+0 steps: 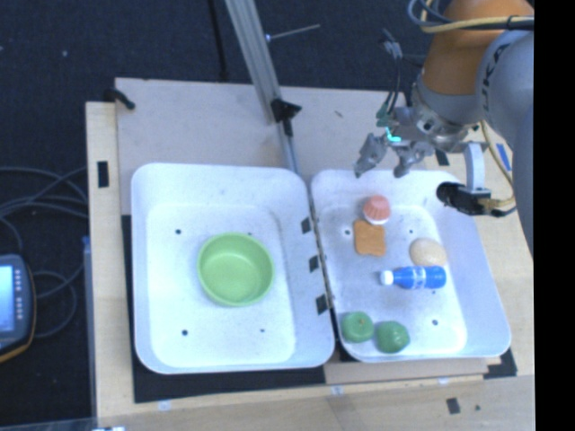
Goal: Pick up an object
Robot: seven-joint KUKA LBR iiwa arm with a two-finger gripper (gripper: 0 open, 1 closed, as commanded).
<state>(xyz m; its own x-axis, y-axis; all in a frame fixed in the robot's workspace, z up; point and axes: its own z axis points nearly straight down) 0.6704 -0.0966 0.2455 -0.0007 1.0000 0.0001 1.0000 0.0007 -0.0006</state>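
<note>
End effector (387,160) hovering open and empty above right bin (481,268); blue bottle (415,277), light, rigid, likely slippery, best gripped across its body.

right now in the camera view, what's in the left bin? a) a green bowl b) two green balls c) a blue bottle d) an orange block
a, the green bowl sits alone in the left bin, while the blue bottle lies in the right bin with the other small items.
</note>
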